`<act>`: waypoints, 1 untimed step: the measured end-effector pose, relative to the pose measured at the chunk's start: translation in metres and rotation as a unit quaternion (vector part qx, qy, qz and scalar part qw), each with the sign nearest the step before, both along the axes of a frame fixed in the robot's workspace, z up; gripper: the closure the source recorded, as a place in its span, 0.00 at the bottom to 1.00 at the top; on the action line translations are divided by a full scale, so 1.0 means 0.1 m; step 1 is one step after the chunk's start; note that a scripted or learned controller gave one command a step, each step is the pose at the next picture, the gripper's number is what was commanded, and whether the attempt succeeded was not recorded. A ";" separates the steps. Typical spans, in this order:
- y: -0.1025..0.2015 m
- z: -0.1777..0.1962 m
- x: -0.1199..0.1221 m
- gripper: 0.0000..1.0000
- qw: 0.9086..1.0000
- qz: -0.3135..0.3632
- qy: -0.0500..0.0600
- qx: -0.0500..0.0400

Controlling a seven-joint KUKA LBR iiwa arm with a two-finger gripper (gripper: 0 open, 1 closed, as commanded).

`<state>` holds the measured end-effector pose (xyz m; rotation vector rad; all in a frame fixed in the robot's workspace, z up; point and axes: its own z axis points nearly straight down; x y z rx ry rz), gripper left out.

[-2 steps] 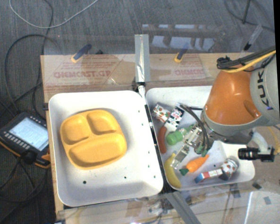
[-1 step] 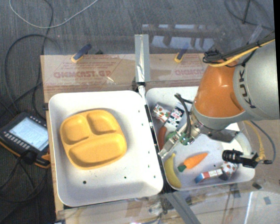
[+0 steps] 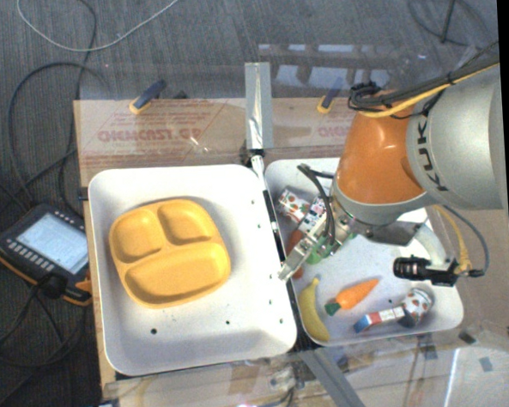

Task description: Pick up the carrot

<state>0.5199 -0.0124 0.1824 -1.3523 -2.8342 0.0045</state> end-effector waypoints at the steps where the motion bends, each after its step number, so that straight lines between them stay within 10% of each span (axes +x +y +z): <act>1: -0.89 -0.08 -0.37 0.00 0.996 0.085 0.000 0.000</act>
